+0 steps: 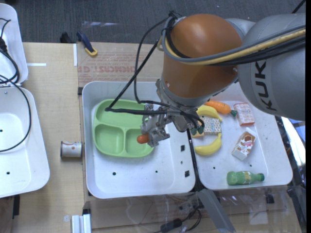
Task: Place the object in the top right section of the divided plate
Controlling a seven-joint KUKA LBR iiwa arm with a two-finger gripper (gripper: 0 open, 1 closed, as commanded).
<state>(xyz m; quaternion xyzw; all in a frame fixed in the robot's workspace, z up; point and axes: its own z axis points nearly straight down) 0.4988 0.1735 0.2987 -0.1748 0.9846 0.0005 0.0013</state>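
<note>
A green divided plate point(110, 139) lies in the left white bin point(136, 178), with one long section at the far side and two smaller ones at the near side. My gripper point(153, 131) hangs low over the plate's right end, beneath the arm's orange band. A small orange-red object point(142, 139) peeks out at the gripper's lower left, over the plate's near right section. The gripper's body hides whether the object is held or resting on the plate.
The right bin point(272, 171) holds two bananas point(209, 148), a carrot point(218, 106), two small cartons point(244, 145), a checkered packet point(212, 125) and a green bottle point(245, 178). A small can point(71, 149) lies on the bench left of the bins. Black cables point(126, 110) cross the plate.
</note>
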